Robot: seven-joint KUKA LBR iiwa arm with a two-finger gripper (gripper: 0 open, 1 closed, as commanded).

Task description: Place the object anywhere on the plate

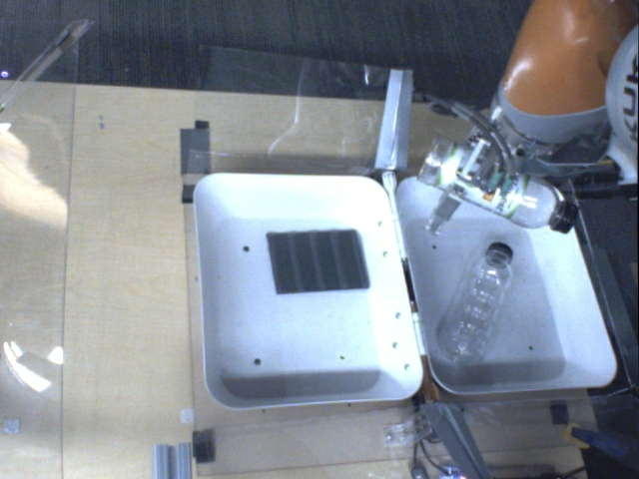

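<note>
Clear ribbed plastic bottle (pixel 477 302), dark-capped, laid below the tool (pixel 444 203) in the right bin (pixel 579 357). Dark ridged rectangular plate (pixel 318 261) leftward. Tool opening cannot be told; nothing seen held.

The arm (pixel 559 58) ends in a large, rounded orange shell, glossy with a soft highlight, above a pale grey ring at the wrist. Below it sits a cluttered silver-and-white gripper (pixel 439 213) assembly with small green and dark parts, thin dark cables looping across it, and a slim grey finger (pixel 441 211). A white curved casing shows beside the orange shell.
</note>
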